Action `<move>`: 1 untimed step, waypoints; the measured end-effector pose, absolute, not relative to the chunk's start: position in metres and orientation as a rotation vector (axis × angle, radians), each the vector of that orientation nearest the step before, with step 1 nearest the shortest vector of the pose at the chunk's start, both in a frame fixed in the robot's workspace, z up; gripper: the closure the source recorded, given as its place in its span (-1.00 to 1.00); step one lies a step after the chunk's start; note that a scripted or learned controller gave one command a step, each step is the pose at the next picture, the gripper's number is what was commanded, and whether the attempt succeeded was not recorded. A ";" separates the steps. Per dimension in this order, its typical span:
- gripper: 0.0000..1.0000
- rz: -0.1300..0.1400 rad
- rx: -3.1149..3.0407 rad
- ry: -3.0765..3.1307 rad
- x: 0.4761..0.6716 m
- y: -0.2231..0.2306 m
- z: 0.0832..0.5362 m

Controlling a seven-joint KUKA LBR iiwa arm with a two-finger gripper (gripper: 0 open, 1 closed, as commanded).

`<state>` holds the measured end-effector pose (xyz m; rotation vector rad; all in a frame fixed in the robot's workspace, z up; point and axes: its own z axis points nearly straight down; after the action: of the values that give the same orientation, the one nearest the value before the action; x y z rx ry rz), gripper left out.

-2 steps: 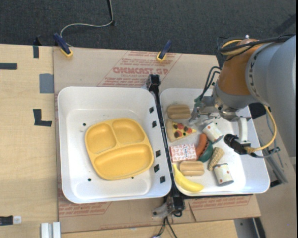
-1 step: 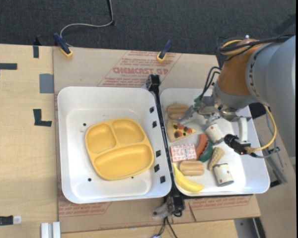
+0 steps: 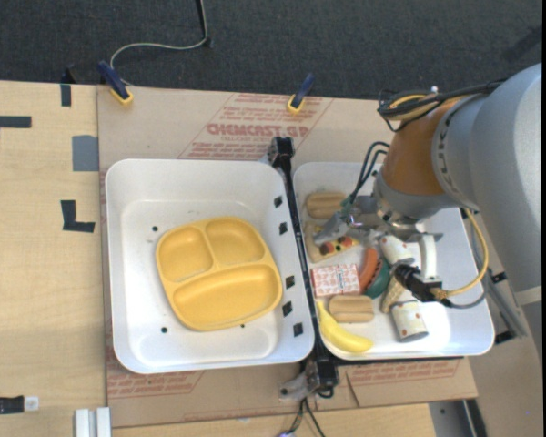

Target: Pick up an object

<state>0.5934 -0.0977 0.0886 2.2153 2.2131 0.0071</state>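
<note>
The end effector (image 3: 346,230) hangs low over the right bin (image 3: 464,335), at its ten o'clock corner, presumably because the clutter sits there. I cannot tell its state. A banana (image 3: 344,333) and bread roll (image 3: 350,309) lie at six o'clock; the yellow tray (image 3: 220,273) fills the left bin (image 3: 127,244).

left bin (image 3: 127,271): tray (image 3: 220,273); right bin (image 3: 464,326): banana (image 3: 343,333) in front
</note>
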 end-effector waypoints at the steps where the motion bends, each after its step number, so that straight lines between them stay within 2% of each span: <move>1: 1.00 0.018 2.214 2.215 0.596 -0.095 0.102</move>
<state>0.5959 -0.0951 0.1016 2.2139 2.2147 0.0180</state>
